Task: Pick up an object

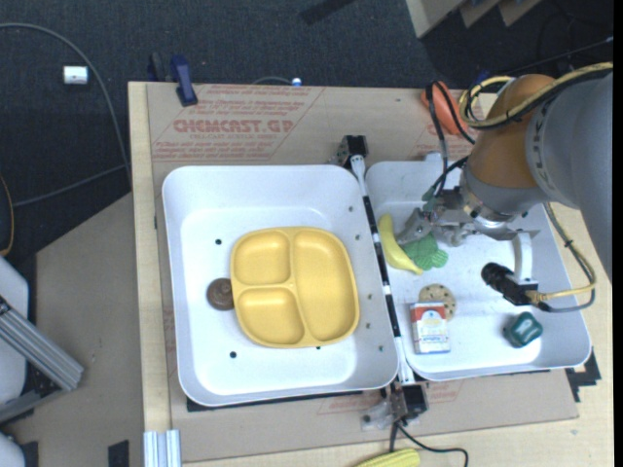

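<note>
My gripper reaches down into the right bin, at its upper left part. It hangs right over a green object and next to a yellow banana that lies along the bin's left wall. Below them lie a tan round disc with holes and a small red and white box. A teal object sits near the bin's right side. The gripper body hides whether anything sits in its grasp.
The left bin holds a yellow divided plate with a small brown round thing at its left edge. The grey arm with its orange band covers the right bin's upper right corner. A black clamp sits between the bins.
</note>
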### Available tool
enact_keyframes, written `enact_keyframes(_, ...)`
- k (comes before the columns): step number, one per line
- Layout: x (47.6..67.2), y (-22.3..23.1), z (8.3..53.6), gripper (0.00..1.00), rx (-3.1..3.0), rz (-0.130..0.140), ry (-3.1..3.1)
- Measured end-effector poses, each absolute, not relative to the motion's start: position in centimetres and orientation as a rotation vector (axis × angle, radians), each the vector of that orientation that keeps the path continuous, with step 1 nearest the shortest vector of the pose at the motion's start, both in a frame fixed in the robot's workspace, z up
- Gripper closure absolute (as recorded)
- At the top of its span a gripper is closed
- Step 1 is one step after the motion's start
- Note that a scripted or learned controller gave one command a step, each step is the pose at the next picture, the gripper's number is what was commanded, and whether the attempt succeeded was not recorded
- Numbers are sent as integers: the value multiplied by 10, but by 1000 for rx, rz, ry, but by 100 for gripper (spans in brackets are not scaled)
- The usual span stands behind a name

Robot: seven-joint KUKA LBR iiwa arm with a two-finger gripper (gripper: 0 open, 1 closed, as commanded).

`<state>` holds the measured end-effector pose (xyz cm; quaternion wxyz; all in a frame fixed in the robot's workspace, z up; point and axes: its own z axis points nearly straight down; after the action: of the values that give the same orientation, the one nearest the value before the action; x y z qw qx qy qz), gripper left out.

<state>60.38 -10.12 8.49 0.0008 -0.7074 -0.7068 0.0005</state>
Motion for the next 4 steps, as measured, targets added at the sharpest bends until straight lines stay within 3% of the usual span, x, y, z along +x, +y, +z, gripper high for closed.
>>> enact_keyframes(1,616,-95,85,0,-2222,-2,-2224)
enact_keyframes(2,606,-98,85,0,-2221,2,-2220)
enact_keyframes(3,610,-97,99,100,-2227,-10,-2226)
enact_keyframes(4,582,-25,186,100,-2220,-4,-2224)
